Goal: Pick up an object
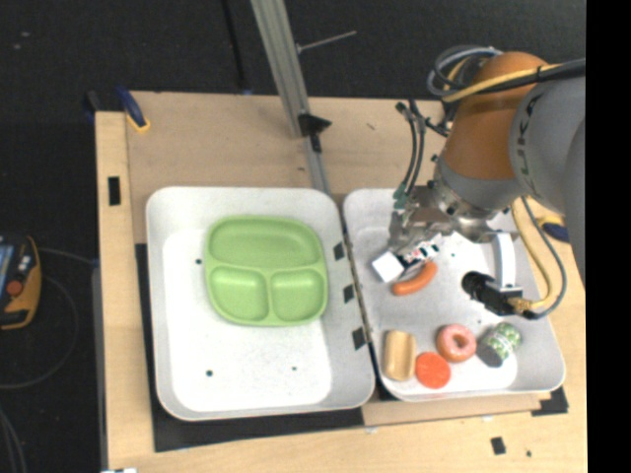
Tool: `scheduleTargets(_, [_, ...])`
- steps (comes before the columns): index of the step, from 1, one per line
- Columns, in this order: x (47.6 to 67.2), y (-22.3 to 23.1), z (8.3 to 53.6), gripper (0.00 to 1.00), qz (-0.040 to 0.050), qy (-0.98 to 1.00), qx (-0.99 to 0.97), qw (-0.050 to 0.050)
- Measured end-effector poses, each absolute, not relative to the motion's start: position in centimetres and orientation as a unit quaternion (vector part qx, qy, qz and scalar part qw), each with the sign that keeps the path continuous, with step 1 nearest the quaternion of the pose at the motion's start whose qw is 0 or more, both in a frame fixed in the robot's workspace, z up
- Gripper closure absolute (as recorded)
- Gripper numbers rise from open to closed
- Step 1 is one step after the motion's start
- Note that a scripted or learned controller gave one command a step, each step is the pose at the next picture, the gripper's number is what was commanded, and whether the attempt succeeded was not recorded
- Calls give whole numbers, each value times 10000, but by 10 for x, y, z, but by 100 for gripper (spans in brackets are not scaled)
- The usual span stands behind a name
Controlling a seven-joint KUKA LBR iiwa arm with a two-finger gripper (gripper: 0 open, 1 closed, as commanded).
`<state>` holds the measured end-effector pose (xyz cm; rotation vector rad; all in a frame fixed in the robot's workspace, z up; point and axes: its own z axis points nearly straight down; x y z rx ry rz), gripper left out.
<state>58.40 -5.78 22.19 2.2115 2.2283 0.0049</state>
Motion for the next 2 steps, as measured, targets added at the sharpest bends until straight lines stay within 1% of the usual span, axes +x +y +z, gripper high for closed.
scheduleTargets(1, [611,-15,231,100,15,7094,7048,10])
scheduleTargets(2, [636,41,236,100,16,7097,7045,7])
